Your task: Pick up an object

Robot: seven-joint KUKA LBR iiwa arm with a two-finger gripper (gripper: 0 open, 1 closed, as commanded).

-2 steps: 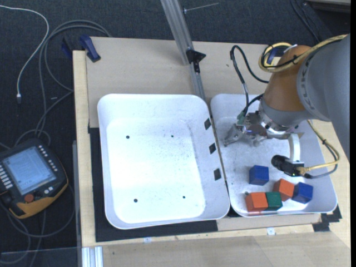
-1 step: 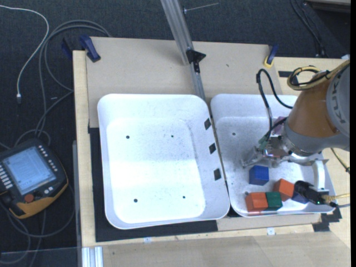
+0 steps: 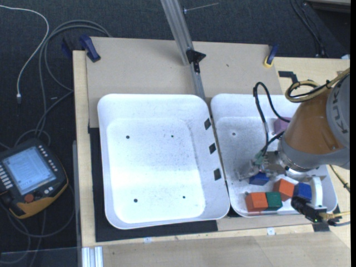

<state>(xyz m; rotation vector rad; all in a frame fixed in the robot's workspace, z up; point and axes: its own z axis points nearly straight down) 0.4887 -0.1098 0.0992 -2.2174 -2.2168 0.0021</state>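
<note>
My end effector (image 3: pixel 260 166) hangs low in the right bin (image 3: pixel 233 121), just above a blue block (image 3: pixel 259 178); whether it is spread I cannot tell. The block looks light, rigid, flat-sided: take opposite faces. Orange (image 3: pixel 256 201) and green (image 3: pixel 273 199) blocks crowd at five o'clock on slick white plastic.

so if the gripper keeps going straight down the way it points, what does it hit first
Most likely the blue block right under the gripper in the right bin. Depth is hard to judge from this slanted view, so it may already be touching it.
</note>
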